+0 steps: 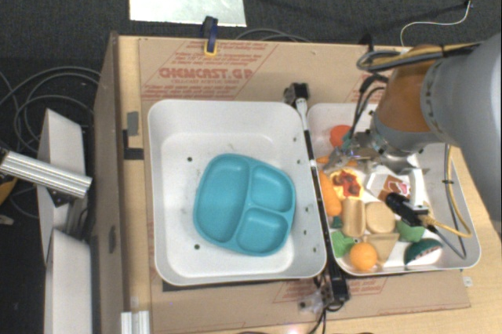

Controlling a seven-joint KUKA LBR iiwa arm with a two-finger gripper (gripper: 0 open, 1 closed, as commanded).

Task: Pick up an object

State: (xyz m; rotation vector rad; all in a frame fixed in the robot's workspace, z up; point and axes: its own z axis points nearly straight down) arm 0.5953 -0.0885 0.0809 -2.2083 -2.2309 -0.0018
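My one camera sits fixed above the bench (235, 66) and looks down at a slant, far enough back to take in both white bins: the left bin (169, 168) near the frame's middle, the right bin (459, 207) toward the right edge. My arm (439, 101) enters from the right. Dark floor (55, 3) fills the far side and left.
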